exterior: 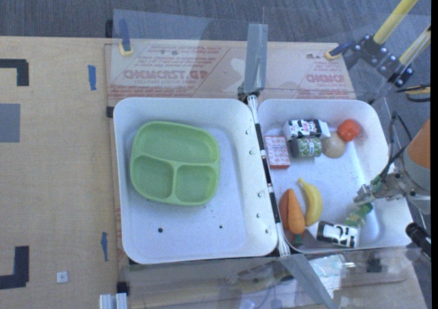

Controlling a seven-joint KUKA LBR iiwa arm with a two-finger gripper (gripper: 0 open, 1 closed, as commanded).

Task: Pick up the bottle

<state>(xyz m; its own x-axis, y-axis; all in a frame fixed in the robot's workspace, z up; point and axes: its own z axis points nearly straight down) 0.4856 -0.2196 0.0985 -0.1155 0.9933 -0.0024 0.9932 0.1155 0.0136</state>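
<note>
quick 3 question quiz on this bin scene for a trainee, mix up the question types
1. True or false: the green divided plate lies in the same bin as the banana.
2. Multiple choice: what lies right beside the banana, on its left in the camera view? A) the red tomato B) the carrot C) the bottle
3. Short answer: at which edge of the right bin is the pincer?

Key
1. False: the plate is in the left bin, the banana in the right bin.
2. B.
3. The right edge, just above the bottle, which lies on its side near the bin's lower right corner.
</note>
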